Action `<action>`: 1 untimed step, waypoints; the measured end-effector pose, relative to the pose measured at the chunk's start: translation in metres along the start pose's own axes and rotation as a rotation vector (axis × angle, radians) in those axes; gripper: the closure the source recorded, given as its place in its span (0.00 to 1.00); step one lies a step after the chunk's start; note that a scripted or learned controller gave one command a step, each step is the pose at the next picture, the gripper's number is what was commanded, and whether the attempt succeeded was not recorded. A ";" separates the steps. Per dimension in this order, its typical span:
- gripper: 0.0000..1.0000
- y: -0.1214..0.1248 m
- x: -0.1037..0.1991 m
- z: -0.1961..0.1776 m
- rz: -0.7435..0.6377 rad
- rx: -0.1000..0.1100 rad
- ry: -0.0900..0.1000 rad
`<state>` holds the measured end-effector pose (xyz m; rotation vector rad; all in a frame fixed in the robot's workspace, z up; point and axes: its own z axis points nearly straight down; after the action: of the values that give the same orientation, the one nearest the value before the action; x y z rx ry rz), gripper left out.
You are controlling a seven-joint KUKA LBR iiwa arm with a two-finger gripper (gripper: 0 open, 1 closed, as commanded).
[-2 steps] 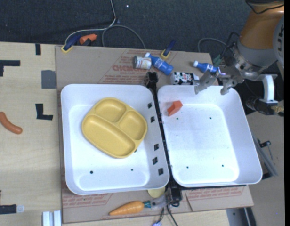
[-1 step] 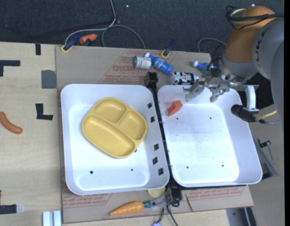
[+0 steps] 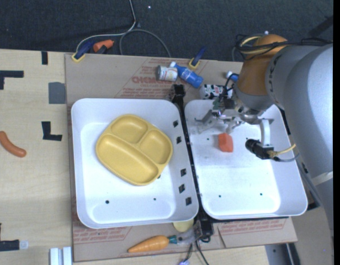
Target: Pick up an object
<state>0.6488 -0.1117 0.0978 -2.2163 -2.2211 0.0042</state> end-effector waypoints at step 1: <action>0.00 -0.025 -0.023 0.012 0.002 -0.008 -0.001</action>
<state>0.6240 -0.1345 0.0857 -2.2232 -2.2240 -0.0037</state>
